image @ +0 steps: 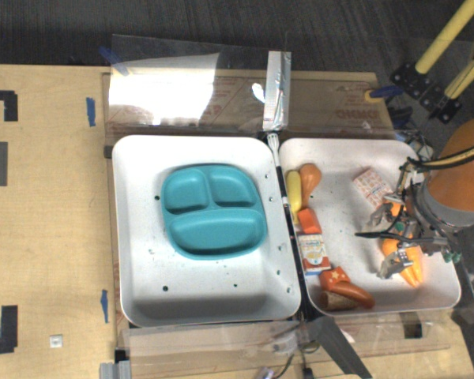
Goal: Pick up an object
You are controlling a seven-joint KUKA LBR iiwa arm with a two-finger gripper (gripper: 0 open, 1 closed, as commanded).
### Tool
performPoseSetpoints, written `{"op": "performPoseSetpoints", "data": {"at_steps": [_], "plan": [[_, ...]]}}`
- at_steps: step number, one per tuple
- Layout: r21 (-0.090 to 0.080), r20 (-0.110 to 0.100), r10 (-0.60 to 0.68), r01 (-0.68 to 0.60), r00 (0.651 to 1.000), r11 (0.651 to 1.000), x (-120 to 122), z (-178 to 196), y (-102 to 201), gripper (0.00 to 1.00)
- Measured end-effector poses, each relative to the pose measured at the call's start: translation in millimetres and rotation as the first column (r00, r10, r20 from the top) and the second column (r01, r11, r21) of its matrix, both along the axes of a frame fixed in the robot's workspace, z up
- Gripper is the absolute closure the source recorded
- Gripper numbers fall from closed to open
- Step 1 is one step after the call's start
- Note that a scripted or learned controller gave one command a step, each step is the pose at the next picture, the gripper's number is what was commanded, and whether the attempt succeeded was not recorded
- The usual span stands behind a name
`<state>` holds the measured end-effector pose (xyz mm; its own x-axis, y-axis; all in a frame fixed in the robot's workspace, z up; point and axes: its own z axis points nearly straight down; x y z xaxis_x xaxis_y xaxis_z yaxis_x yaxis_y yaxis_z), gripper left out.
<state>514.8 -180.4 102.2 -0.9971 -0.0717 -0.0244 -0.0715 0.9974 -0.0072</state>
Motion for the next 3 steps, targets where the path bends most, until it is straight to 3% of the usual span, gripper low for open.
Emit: {"op": "performPoseSetpoints", "data": {"at_steps": [1, 2, 3], "plan": [[0.003, -0.014, 0.0, 0.0, 1.0, 1.0, 16, -13, -11, 0.0], [-0.001, 0.001, 0.002, -0.002, 1.0, 1.0, 20, 1, -11, 1.0], [-0.001, -0.001, 0.002, -0.002, 1.0, 1.0, 20, 0, -10, 0.0]]}}
